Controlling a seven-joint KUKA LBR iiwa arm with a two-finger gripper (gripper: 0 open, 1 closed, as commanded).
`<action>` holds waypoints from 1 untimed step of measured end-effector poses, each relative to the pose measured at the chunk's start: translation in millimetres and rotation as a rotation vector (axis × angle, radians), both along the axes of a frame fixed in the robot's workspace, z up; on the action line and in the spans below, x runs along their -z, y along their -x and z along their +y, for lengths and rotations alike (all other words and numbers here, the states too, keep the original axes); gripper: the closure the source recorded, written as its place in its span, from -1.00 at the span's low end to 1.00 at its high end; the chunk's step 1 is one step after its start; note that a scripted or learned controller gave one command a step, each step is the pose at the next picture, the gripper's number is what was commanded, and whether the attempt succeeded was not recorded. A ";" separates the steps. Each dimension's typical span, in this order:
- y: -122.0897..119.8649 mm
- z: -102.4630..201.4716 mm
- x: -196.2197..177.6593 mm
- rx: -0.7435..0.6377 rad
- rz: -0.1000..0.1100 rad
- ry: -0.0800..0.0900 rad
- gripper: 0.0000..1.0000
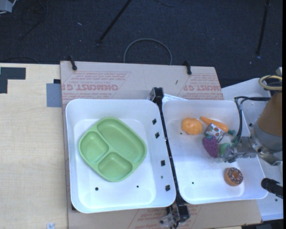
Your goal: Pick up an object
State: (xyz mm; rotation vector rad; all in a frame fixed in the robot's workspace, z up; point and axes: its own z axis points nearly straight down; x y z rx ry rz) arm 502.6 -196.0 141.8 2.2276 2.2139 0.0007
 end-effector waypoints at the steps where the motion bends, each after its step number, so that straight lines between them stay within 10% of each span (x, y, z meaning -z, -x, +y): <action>1: 5.5 4.3 -45.8 -0.008 -0.001 0.000 1.00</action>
